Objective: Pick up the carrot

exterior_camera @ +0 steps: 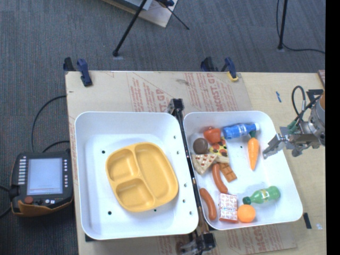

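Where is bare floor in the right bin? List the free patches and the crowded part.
Right bin: bare strip along the right wall, between the carrot and the green bottle, nearest the end effector. Crowded: the left half, around the pizza slice and sausages. The left bin's yellow tray has free compartments.

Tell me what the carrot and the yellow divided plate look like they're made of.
Carrot: probably molded plastic toy food, with smooth, even orange colour and a small green top. Yellow divided plate: likely matte plastic, one uniform colour with rounded molded compartments.
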Available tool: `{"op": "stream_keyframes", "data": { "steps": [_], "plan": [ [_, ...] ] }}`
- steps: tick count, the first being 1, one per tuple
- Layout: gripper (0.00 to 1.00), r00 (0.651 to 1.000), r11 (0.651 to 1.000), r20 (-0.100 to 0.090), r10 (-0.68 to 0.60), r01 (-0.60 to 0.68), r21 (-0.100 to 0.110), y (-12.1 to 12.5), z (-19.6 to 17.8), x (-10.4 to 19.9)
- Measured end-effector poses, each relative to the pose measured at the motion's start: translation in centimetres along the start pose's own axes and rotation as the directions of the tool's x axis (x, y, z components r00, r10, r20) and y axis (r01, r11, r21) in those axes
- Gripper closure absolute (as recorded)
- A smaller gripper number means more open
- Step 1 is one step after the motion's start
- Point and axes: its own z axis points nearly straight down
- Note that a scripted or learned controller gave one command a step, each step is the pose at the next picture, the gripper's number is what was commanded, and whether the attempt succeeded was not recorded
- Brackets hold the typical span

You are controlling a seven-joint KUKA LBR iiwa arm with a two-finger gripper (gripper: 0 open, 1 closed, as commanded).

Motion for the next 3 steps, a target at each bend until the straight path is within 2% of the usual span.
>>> {"op": "stream_keyframes", "data": {
  "steps": [1,2,3],
  "plan": [
    [0.0,0.996,0.996,-0.007,-0.092,0.092,0.012,3.3,13.7,-1.9],
    [0.0,0.987,0.987,-0.014,0.159,-0.159,0.004,9.1,17.7,-1.6],
    [1.0,0.988,0.988,-0.01,0.153,-0.153,0.009,9.1,17.0,-1.6]
  ]
}}
